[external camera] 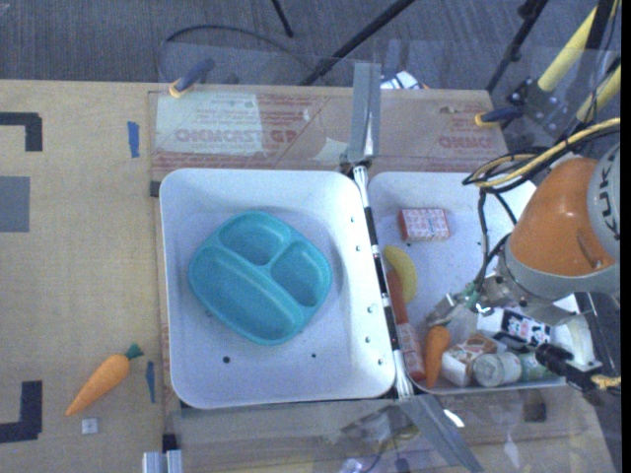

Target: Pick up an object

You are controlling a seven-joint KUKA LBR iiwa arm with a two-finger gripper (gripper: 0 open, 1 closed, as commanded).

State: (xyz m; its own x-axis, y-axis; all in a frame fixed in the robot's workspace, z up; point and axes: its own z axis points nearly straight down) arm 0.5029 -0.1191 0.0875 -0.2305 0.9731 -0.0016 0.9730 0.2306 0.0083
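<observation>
The arm had its end effector (455, 304) low in the right bin (463, 190), and by my reading the step in hand was the reach, with nothing yet grasped; whether it was released or clenched I could not tell at this size. Just below and left of it stood a small carrot (435, 353), with a can (496, 369) and a white carton (455, 367) close beside, and a banana (400, 269) lay a little up and left. The next move probably called for settling over one piece and closing squarely, since the clutter in that near corner left little room.
</observation>
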